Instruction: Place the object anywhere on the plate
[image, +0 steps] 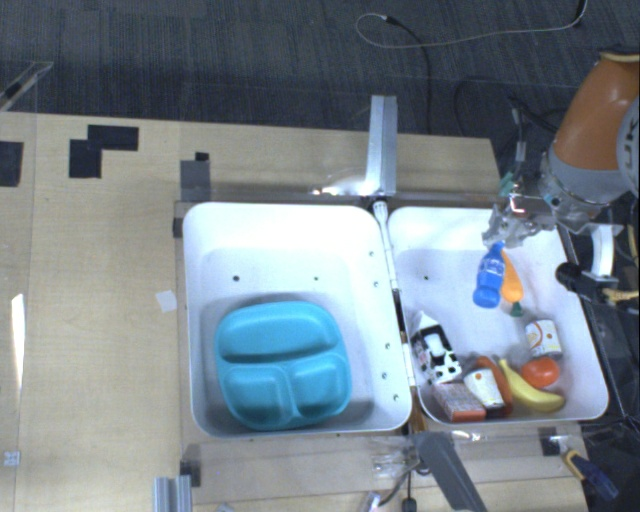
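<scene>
gripper (503, 236) over R bin (440, 235) — pinching blue bottle (489, 278) by its top | plate (283, 363) in L bin — well apart from bottle

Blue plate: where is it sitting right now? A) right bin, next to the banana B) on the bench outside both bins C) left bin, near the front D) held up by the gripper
C: the blue plate, with its compartments, lies flat in the left bin, toward the front edge, while the banana lies in the right bin.
</scene>
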